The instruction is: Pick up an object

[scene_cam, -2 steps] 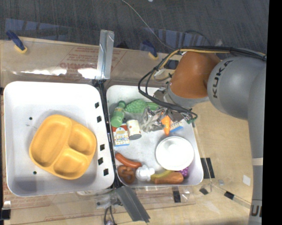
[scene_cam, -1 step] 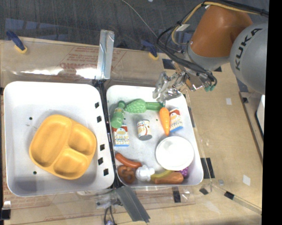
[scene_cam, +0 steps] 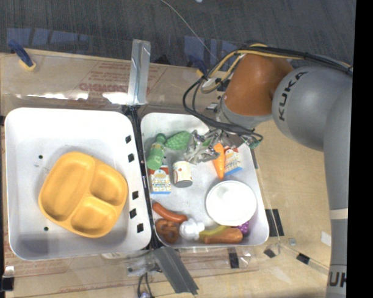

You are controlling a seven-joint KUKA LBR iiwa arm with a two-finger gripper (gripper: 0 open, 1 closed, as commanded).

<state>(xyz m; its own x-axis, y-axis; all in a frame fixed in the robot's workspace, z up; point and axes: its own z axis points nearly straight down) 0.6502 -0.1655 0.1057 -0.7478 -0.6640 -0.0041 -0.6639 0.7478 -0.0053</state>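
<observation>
Crowded into the right bin [scene_cam: 258, 197]: green bottle [scene_cam: 156, 151] near the left wall, white cup [scene_cam: 182, 173] on its side, orange carrot [scene_cam: 218, 163], white bowl [scene_cam: 231, 202] — upright, seemingly — and sausages [scene_cam: 169, 212] along the near edge.

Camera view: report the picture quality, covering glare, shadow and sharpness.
Camera view: glare whitens the clear sheeting behind the left bin; the yellow tray throws a soft shadow beneath its near edge; the gripper and small toys around it look soft and noisy, labels unreadable; the grey arm carries a mild sheen.
</observation>
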